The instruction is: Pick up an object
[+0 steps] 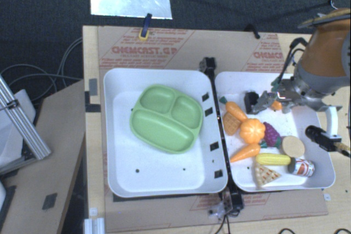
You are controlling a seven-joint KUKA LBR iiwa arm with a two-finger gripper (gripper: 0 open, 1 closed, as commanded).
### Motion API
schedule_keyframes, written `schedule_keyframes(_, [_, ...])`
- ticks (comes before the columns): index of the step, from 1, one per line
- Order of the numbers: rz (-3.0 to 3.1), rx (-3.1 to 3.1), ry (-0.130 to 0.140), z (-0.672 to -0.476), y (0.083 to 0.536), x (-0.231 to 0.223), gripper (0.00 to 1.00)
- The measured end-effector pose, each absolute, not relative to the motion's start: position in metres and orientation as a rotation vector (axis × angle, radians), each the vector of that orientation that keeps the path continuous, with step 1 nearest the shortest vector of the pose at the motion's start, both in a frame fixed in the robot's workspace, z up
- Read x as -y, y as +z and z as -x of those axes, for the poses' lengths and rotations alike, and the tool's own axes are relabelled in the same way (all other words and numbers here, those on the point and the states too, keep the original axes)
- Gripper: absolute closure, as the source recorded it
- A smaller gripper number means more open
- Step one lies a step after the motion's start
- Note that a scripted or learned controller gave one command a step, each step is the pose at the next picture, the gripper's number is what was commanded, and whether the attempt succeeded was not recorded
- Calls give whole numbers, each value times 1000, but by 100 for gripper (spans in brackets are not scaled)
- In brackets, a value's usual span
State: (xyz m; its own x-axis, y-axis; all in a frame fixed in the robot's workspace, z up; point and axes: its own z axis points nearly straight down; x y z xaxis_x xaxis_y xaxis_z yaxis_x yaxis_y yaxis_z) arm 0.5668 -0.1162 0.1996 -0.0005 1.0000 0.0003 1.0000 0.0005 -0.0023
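In the right bin point(323, 172) lie several toy foods. An orange fruit point(252, 130) is in the middle, with purple grapes point(271, 133) to its right. A brown bread piece point(232, 124) and an orange piece point(236, 111) lie to its left. Nearer the front are a carrot point(245, 152), a yellow corn cob point(273, 159), a waffle wedge point(266, 175), a tan disc point(293, 146) and a small can point(302, 167). My gripper point(262, 101) hangs low over the bin's back part, just behind the orange fruit. A small orange bit point(277, 107) shows right beside it.
The left bin point(120, 172) holds a green divided plate point(166, 118). A ridge with black clips point(216, 118) separates the two bins. The arm's grey and orange wrist point(323, 63) looms over the right bin's back right corner.
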Motion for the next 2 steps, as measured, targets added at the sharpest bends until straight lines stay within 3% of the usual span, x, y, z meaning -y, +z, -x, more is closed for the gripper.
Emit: schedule_keyframes(2, [2220,2222,1,-571,87,121,0])
